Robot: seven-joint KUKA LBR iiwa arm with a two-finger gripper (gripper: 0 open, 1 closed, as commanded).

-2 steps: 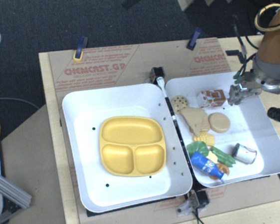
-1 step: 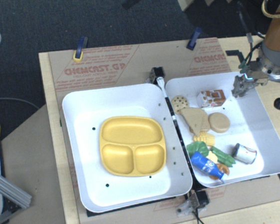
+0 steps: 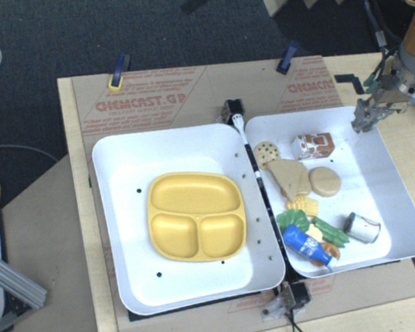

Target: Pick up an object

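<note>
The right bin (image 3: 399, 184) holds several small items. A brown and white carton (image 3: 314, 145) lies near its back, with a round speckled cookie (image 3: 265, 150) to the left. A tan bread slice (image 3: 289, 176) and a round tan bun (image 3: 325, 182) sit mid-bin. Toward the front lie a yellow piece (image 3: 304, 205), a blue bottle (image 3: 304, 244), a green item (image 3: 333, 233) and a grey can (image 3: 363, 227). My gripper (image 3: 365, 117) hangs over the bin's back right corner, apart from all items, with nothing seen in it.
The left bin (image 3: 123, 208) carries a yellow divided plate (image 3: 195, 216). A black divider strip (image 3: 253, 171) runs between the bins. Blue clamps (image 3: 118, 73) (image 3: 286, 58) pin the cardboard at the back. The grey arm (image 3: 413, 71) enters from the right.
</note>
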